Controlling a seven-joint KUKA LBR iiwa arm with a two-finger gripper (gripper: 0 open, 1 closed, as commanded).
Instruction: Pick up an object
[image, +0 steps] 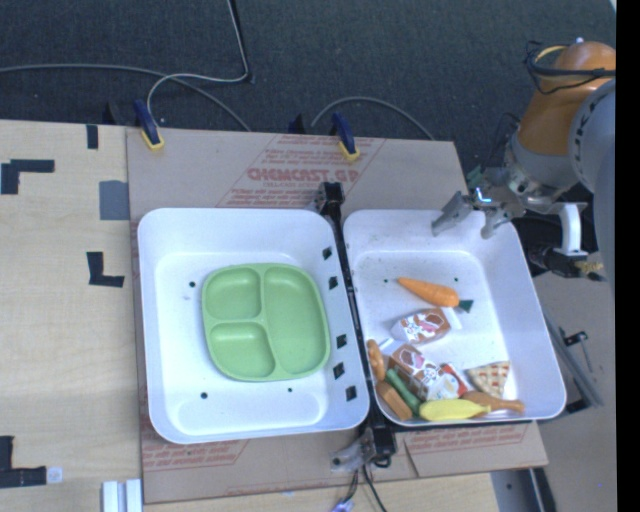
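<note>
Camera view: gripper (468, 215) hovers over right bin's (520, 262) far rim, fingers apart, nothing between them — carrot (428, 291) lies below; green plate (266, 321) in left bin (165, 300).

Two white bins (160, 300), black clips along the shared rim. Pale green divided plate (265, 322) in the left one. In the right: orange carrot (428, 291) with a dark green tip, two white packets (421, 326) printed in red and brown, tan pizza slice (490, 379) dotted red, yellow banana (452, 409), brown hot dog (394, 401) beside a dark green piece. Brown cardboard (290, 170) underneath, printed in red, pinned by blue-and-yellow clamps (150, 128). Grey arm (600, 120) with an orange band; grey metal gripper (470, 218).
</note>
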